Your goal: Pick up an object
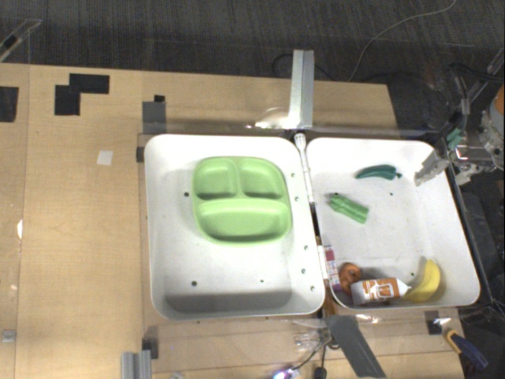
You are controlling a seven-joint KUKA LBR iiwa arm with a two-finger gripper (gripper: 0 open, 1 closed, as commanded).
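Where the two shallow white bins sit side by side on the pale wooden worktop point(71, 235), things stand as follows.

Left white bin point(170, 212): holds a light green plastic divided plate point(239, 198), two small compartments at its 12 o'clock side and one wide compartment at its 6 o'clock side; the plate lies flat near the bin's middle.

Right white bin point(394, 243): holds all the loose objects, touching the left bin along a shared metal divider.

Dark teal curved plastic piece point(378, 173): lies toward 12 o'clock in the right bin, well apart from the bin walls.

Light green oblong block point(348, 208): lies tilted toward 10 o'clock of the right bin's middle, near the teal piece but not touching it.

Yellow banana point(425, 282): rests at about 5 o'clock in the right bin, against the near wall.

White and orange small carton point(379, 290): lies on its side at 6 o'clock, just beside the banana.

Small brown and red round object point(348, 274): sits at 7 o'clock, touching the carton's end; too small to name.

Pincer point(430, 169): a grey fingertip shows over the right bin's 2 o'clock corner, near the teal piece; nothing is seen in its grip, and I cannot tell how far apart its tips stand.

Arm point(477, 144): enters at 3 o'clock, mostly cut off by the edge.
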